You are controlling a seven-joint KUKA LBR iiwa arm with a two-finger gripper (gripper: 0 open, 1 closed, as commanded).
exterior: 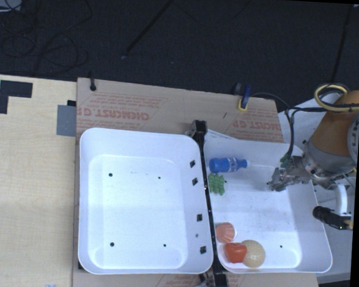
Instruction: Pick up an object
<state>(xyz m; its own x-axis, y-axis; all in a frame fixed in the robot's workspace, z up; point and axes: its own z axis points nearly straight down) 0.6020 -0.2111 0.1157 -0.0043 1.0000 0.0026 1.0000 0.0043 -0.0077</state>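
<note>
While the left bin (140,201) sits at nine o'clock, the right bin (290,230) holds a blue bottle (227,164), green toy (216,185) and three rounded items (240,245); the tool (279,180) hovers at three o'clock.

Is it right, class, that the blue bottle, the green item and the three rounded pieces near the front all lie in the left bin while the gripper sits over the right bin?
Not quite. The camera view shows the blue bottle, green item and rounded pieces in the right bin, not the left. The gripper is over the right bin.
</note>
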